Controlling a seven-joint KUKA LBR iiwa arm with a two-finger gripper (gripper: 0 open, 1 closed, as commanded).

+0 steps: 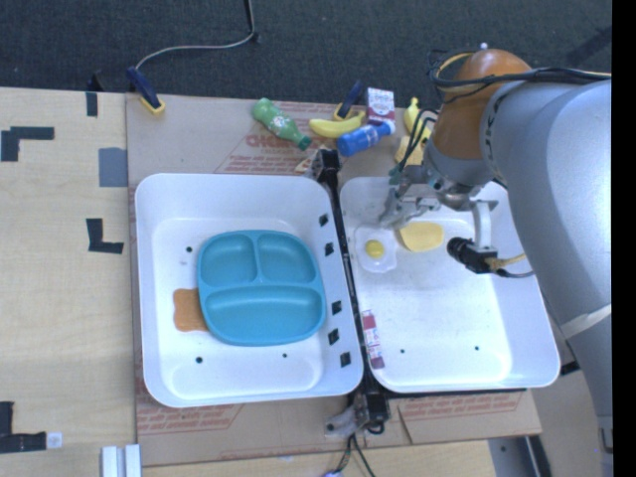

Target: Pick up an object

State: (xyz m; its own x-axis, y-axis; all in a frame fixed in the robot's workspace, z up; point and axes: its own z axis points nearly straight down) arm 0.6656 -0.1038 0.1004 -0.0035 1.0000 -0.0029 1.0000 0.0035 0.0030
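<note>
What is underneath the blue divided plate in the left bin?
An orange flat piece pokes out from under the left edge of the blue three-compartment plastic plate, which lies in the left shallow white bin. How far it extends beneath the plate is covered, as is anything else there.

A robotics lab, by the look of it. A grey arm (556,167) works over two white bins (159,296) clamped to a wooden bench (60,266) marked with black tape. Toy food (336,125) lies behind, and a cable (214,43) crosses dark carpet.
</note>
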